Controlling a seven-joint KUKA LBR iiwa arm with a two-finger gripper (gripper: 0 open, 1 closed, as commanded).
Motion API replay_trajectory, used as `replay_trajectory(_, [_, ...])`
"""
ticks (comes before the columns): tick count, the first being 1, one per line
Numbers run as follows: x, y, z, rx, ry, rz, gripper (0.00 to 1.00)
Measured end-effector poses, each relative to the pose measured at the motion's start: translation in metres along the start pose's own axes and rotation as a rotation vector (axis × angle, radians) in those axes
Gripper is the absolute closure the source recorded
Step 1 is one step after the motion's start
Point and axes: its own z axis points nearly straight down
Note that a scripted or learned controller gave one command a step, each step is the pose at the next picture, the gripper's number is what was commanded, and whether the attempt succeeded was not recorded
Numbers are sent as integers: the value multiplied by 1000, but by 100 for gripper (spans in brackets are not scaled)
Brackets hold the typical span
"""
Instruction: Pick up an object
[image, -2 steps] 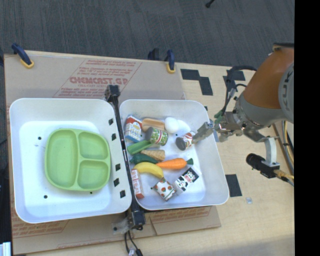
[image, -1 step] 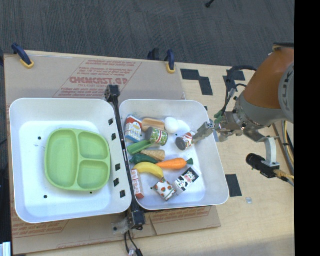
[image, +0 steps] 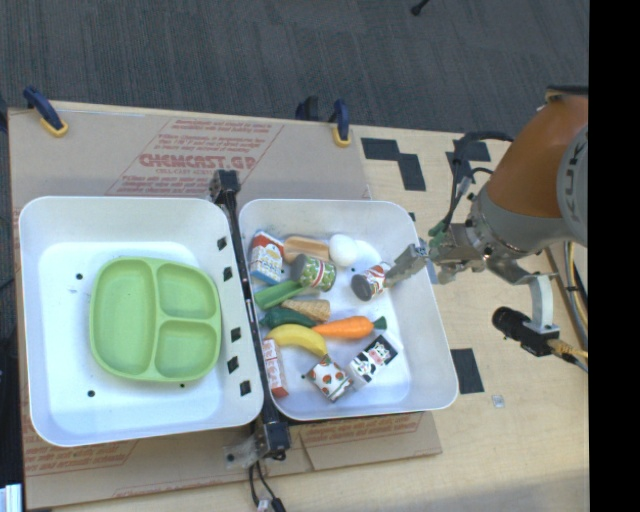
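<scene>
Gripper (image: 403, 266) reaches in over the right rim of the right bin (image: 432, 345), and whether its dark fingers are spread or closed cannot be told from this slanted view; nothing is clearly seen between them. Its tip sits just beside a small red-capped item (image: 376, 279) and a dark grey pebble-like piece (image: 360, 287), possibly touching the former, though the view is too coarse to be sure. Behind it the arm (image: 535, 180), grey with its orange band, is cut off at the picture's right side.

Largest on the bench, the left bin (image: 40, 330) holds a green divided plate (image: 155, 319), with bare white floor all round it. The right bin is crowded toward its left and middle: a carrot (image: 345, 327), a banana (image: 298, 340), a green vegetable (image: 280, 293), a hot-dog-like roll (image: 305, 248), two small cans (image: 265, 258) (image: 318, 272), a white egg (image: 343, 250), a black-and-white carton (image: 374, 359) and a red-and-white carton (image: 329, 379). A red packet (image: 271, 368) lies along the left wall, partly hidden by the divider clips. Labels are too small to read.

Open floor remains along the right bin's right wall and lower right corner.
</scene>
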Motion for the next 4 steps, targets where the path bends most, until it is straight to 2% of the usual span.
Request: replay_trajectory(4, [0, 0, 0, 0, 0, 0, 0])
